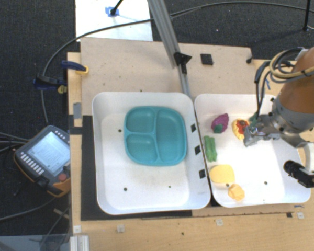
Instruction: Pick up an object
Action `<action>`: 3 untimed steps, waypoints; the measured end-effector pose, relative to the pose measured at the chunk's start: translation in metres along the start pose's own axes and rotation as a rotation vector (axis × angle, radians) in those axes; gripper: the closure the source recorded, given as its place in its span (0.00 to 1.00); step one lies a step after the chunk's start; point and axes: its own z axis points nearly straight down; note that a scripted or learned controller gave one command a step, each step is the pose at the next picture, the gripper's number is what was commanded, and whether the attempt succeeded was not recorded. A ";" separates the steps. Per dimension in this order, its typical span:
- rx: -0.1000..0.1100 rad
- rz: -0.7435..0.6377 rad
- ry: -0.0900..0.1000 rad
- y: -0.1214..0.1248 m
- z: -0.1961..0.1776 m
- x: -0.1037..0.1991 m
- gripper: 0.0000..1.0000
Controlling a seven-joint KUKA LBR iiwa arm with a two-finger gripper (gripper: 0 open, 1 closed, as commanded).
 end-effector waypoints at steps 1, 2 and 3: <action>-0.001 -0.001 0.000 -0.003 -0.011 0.050 1.00; 0.000 -0.001 0.001 -0.007 -0.001 0.102 1.00; 0.001 -0.001 0.001 -0.011 0.006 0.150 1.00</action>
